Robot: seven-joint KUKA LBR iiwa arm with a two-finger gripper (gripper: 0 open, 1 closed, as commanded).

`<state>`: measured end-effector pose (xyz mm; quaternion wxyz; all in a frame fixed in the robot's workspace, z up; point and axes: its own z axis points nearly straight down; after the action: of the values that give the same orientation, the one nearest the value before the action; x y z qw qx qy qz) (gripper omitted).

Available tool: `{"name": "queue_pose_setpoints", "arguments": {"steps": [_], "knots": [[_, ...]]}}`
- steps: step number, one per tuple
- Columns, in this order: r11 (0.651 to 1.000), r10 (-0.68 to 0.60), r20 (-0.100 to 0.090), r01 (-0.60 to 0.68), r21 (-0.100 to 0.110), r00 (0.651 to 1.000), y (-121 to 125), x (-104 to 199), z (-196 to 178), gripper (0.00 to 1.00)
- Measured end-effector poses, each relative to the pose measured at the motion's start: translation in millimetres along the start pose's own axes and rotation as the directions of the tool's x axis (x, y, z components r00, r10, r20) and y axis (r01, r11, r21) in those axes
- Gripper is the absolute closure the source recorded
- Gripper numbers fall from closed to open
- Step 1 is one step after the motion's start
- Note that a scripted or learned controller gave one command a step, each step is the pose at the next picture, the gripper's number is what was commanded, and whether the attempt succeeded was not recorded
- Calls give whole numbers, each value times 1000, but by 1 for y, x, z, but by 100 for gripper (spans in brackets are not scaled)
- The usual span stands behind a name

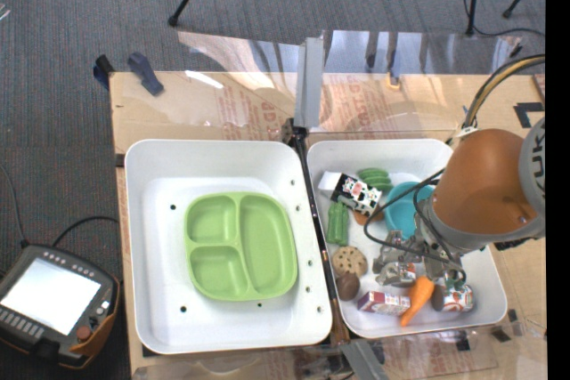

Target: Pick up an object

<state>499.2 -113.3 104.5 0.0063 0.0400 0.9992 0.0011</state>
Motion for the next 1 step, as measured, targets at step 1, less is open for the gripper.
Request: {"name": "queue_pose_setpoints", "arguments": {"steps": [1], "knots": [[947, 323, -12, -322, 6, 946, -15, -38, 18, 100]]}}
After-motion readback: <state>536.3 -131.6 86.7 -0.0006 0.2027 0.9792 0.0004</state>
